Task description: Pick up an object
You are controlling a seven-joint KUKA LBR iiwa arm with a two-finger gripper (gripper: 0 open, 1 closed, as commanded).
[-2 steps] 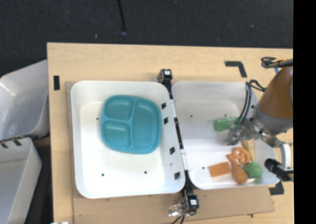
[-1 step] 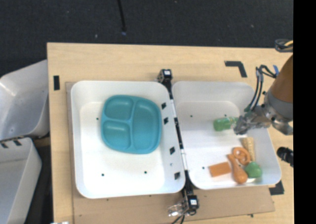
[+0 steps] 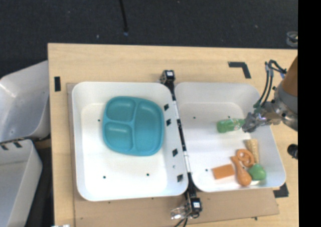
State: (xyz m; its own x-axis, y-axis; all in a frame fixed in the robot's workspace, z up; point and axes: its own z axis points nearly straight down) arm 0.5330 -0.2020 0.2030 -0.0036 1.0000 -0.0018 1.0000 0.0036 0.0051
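End effector (image 3: pixel 249 122) lay low in the right bin (image 3: pixel 210 93), touching the green object's (image 3: pixel 228 126) right end; its opening and any hold could not be told. The teal tray (image 3: pixel 133 125) occupied the left bin (image 3: pixel 90 176).

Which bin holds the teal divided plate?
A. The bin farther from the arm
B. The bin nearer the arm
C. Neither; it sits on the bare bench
A: the teal divided plate lies inside the left bin, across the divider from the arm's gripper.
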